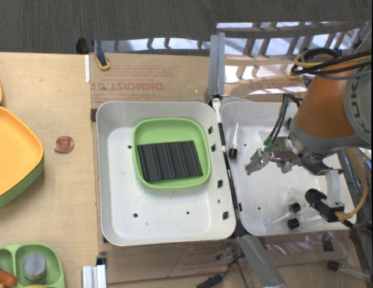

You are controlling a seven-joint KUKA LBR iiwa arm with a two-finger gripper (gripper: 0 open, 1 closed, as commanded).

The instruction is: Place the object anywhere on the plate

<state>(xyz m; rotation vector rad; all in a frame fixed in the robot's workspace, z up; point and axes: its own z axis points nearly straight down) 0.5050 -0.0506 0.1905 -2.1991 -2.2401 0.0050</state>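
A dark grey ridged slab (pixel 169 161), rectangular with lengthwise grooves, lies flat across the middle of the green plate (pixel 172 128) (a square one with rounded corners), which sits in the left white bin (pixel 114 209). The hand (pixel 258 159) hangs over the right bin (pixel 258 215), well apart from the plate; whether it is spread or closed cannot be told.
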